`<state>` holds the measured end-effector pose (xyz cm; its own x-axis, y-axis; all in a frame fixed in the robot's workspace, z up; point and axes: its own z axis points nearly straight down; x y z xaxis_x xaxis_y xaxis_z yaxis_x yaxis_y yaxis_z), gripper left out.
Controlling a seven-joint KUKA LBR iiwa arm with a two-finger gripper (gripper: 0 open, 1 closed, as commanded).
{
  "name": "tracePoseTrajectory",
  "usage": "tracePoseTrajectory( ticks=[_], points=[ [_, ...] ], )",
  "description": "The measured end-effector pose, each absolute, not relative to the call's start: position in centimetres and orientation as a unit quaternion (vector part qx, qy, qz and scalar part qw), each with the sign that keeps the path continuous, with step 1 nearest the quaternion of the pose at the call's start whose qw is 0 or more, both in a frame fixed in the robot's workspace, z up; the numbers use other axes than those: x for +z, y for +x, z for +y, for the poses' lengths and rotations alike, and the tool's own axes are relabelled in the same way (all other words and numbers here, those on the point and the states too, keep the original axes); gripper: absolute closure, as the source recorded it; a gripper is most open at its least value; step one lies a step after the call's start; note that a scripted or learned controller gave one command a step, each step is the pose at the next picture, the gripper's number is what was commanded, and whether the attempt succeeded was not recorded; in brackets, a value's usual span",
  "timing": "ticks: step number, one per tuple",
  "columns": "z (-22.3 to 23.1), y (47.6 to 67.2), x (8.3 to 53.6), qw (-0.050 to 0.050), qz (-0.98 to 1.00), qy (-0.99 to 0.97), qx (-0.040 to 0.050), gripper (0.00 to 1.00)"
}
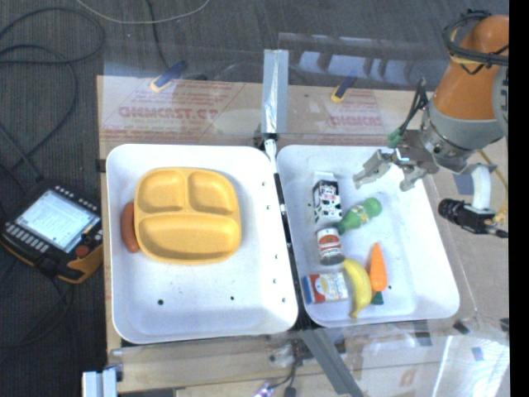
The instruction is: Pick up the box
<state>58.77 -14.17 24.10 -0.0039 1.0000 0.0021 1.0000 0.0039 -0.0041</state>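
Box (325,288) — fingers (369,168) spread above

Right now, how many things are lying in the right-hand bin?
6: milk carton at the top, green bottle beside it, can mid-bin, box, banana and carrot along the near edge. Something may hide under the carrot.

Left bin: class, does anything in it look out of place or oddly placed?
Yes. A hot dog is wedged under the left edge of the yellow divided tray in the left bin, half hidden, so it looks trapped rather than set down.

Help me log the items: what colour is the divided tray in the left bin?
Yellow tray, seen in the camera view.
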Motion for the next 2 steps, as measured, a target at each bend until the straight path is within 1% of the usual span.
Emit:
tracePoseTrajectory(
  ticks=[1, 2],
  points=[
    [-11.7, 55.6, 10.4, 0.002, -0.772, -0.635, 0.0002, 0.00],
    [-11.4, 62.6, 9.0, -0.005, -0.759, -0.651, -0.0021, 0.00]
  ],
)
